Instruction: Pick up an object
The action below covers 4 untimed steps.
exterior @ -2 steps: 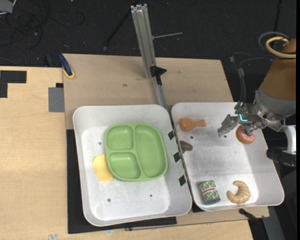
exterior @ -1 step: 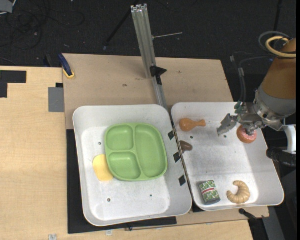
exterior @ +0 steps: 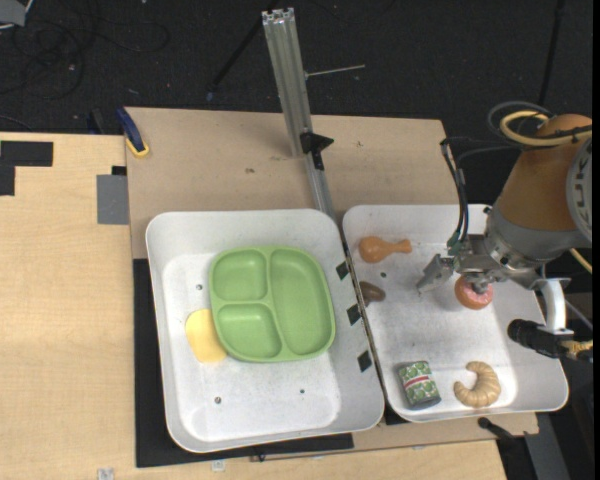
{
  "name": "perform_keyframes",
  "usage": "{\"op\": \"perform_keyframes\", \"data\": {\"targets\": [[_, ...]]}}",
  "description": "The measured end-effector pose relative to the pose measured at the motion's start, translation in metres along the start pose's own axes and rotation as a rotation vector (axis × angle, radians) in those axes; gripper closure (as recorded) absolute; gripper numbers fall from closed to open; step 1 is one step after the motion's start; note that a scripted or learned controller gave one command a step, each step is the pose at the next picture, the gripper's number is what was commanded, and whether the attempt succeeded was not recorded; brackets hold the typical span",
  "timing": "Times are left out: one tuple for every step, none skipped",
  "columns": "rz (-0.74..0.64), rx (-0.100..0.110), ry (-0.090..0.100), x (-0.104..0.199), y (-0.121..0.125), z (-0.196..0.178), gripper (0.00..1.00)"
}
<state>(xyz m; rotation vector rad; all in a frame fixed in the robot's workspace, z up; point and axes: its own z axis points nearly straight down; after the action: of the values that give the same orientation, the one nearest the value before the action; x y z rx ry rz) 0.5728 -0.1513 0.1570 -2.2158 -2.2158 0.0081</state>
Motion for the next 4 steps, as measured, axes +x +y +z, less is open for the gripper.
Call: {"op": "perform_keyframes", "data": {"targets": [[0.000,-0.005,-0.001,-0.004,0.002,0.062,0.00],[0.002,-0.016,-0.004,-0.005,0.005,0.064,0.00],[0.006,-0.028,-0.017,-0.010,0.007,0.050,1.00],[0.003,-0.011,-0.003,-0.020,0.011,-0.003,1.00]]}}
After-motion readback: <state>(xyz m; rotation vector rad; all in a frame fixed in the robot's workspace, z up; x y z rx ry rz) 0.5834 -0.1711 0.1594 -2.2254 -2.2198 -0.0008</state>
